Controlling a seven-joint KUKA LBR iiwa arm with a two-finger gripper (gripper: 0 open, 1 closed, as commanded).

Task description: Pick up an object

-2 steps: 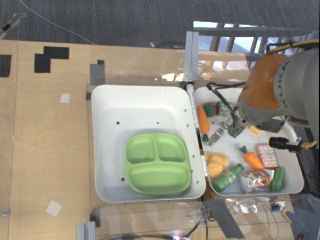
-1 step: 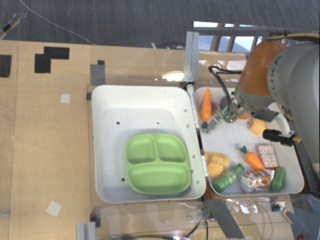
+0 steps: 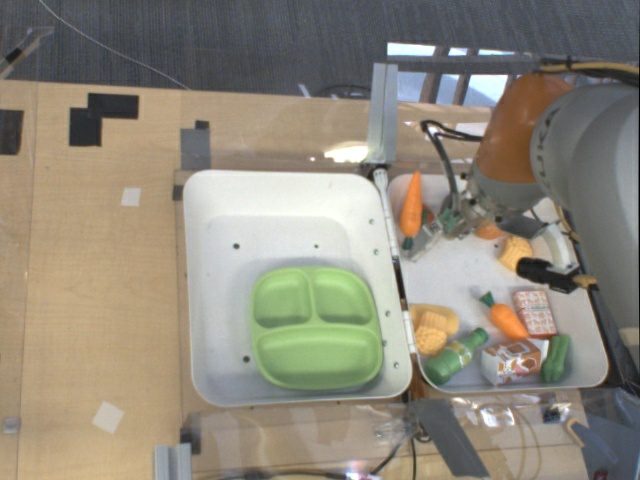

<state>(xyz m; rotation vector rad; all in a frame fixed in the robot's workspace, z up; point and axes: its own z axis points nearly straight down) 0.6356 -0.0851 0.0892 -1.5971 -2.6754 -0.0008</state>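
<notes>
The right bin (image 3: 455, 273) holds several toy foods. An orange carrot (image 3: 411, 204) lies upright along its left wall at the back. My gripper (image 3: 433, 235) hangs low over the back of this bin, just right of that carrot's lower end. A yellow piece (image 3: 514, 253) and a small orange piece (image 3: 487, 231) lie beside the wrist. Toward the front are a second carrot (image 3: 505, 318), a yellow corn piece (image 3: 432, 329), a green bottle (image 3: 455, 357), a juice carton (image 3: 511, 364), a red box (image 3: 534, 310) and a green pepper (image 3: 557, 356).
The left bin (image 3: 225, 218) holds a green divided plate (image 3: 316, 326) at its front. The grey arm with its orange band (image 3: 520, 128) covers the right bin's back right corner. A metal post (image 3: 383, 113) stands behind the wall between the bins.
</notes>
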